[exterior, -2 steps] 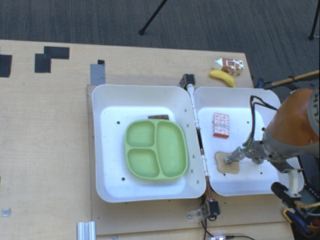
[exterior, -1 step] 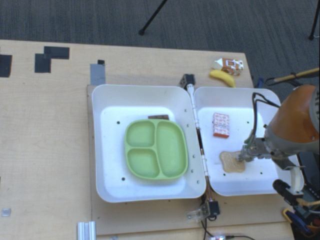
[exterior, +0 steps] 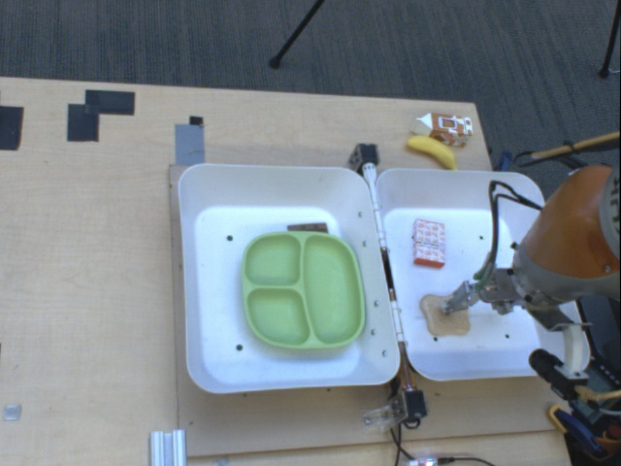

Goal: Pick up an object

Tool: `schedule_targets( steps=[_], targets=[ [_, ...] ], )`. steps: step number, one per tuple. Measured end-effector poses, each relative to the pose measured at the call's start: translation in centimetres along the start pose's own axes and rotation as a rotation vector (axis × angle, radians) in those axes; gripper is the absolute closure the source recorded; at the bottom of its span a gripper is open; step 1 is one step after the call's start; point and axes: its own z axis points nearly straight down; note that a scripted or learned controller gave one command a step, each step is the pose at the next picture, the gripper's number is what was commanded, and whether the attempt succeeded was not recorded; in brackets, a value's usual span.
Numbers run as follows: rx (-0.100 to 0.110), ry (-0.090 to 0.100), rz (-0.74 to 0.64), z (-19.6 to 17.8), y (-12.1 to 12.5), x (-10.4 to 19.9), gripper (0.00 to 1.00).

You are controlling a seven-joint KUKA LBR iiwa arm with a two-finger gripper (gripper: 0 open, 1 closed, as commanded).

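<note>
Two bins sit side by side on the bench (exterior: pixel 87 260), their inner rims touching. The left bin (exterior: pixel 194 289) holds a three-compartment plate (exterior: pixel 303 291), with a flat bar (exterior: pixel 308 227) just behind it. The right bin (exterior: pixel 505 357) holds a snack packet (exterior: pixel 429 242) toward the back and a flat cookie-like piece (exterior: pixel 444 316) nearer the front, apart from each other. The gripper (exterior: pixel 454 305) is over that piece. Behind the right bin, on the bench, lie a banana (exterior: pixel 431 150) and a small carton (exterior: pixel 448 125).

Two white bins (exterior: pixel 194 289) on my desk (exterior: pixel 87 260), one green divided plate (exterior: pixel 303 291), one dark flat piece (exterior: pixel 308 227) behind it, one red-and-white packet (exterior: pixel 429 242), one tan slice (exterior: pixel 444 316), one banana (exterior: pixel 431 150), one small carton (exterior: pixel 448 124), three black tape patches (exterior: pixel 97 113)
</note>
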Motion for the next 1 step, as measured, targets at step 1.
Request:
schedule_targets(
  steps=[1],
  targets=[
    [-0.003,0.001,-0.001,-1.09,0.18,0.07,1.00]
  ],
)
